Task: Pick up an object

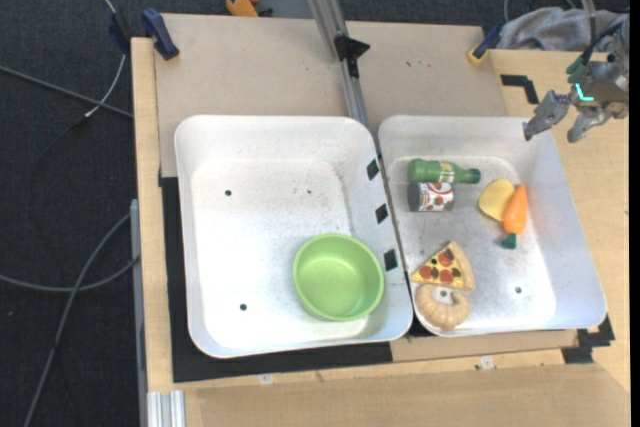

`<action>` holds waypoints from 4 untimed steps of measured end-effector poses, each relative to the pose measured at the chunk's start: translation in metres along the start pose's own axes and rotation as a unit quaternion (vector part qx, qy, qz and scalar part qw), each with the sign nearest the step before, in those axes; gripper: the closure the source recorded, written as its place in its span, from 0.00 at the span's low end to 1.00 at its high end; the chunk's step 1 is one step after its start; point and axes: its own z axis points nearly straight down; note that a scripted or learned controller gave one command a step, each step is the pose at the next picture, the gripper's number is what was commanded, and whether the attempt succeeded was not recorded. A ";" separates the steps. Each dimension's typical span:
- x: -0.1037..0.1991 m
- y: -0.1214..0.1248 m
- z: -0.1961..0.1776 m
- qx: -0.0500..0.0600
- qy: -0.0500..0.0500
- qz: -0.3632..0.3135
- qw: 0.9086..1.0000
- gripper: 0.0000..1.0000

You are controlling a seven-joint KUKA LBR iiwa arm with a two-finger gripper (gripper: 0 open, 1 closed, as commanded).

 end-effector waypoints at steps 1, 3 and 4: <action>0.000 0.000 0.000 0.000 0.000 0.000 1.000 0.00; 0.012 -0.003 0.105 0.003 0.001 0.000 1.000 0.00; 0.018 0.004 0.155 0.002 0.000 0.000 1.000 0.00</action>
